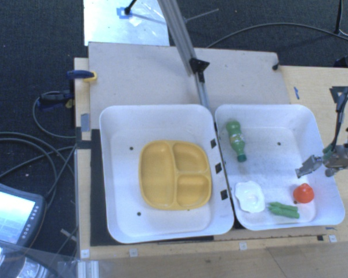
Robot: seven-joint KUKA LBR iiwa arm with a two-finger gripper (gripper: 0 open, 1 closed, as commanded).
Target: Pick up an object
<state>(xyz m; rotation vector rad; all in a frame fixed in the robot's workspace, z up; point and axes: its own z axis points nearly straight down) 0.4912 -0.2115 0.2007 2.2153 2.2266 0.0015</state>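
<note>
Right shallow white plastic bin (278, 117): green plastic bottle (236, 140) at 10 o'clock, glossy white fried-egg toy (250, 196) at 7, green pea-pod toy (285, 210) at 6, round orange-red tomato-like toy (303, 193) at 5. Metal gripper (311, 165) at 3 o'clock, above tomato, partly cropped; open/closed — cannot tell. Left bin (119, 155): yellow three-compartment plastic tray (175, 174).

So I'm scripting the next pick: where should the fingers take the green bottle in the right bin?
Probably across the green bottle's body, near its middle, coming straight down. It lies flat on the right bin's floor, long axis roughly up-down in view, so the fingers should close from its left and right sides. Space around it looks free.
</note>
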